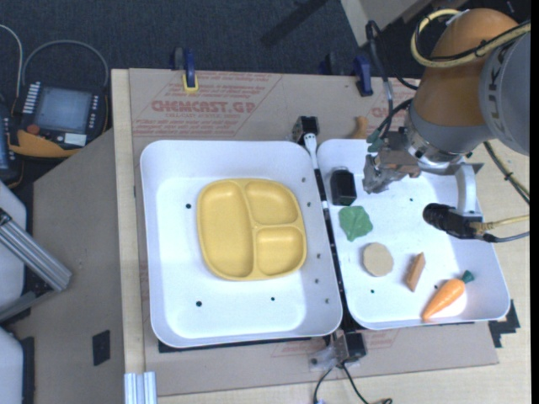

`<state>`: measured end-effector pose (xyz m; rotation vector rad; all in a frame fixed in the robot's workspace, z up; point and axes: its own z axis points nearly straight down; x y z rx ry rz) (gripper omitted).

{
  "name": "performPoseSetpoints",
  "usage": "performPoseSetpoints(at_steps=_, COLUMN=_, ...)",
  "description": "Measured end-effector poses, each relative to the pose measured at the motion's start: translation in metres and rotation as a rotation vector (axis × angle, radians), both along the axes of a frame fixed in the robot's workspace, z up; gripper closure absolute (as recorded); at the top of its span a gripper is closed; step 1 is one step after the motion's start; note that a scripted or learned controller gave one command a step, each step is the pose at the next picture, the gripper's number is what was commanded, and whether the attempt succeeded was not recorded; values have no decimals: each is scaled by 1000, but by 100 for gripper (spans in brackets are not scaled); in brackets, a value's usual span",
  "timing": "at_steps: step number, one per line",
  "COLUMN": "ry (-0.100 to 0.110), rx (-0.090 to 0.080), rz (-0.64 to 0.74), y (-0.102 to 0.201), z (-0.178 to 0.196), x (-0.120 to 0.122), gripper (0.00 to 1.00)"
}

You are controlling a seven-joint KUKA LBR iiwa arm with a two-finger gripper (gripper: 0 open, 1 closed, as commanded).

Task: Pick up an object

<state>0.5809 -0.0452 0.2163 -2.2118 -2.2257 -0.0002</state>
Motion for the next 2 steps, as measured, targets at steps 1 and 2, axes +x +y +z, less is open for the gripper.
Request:
performPoseSetpoints(at_steps=1, ry=0, rx=0, rz=1, y=62, z=4, x=-6, gripper=100)
performPoseSetpoints(at_steps=2, ry=2, rx=-1, rz=0, y=120, z=-4, x=-8, gripper=100)
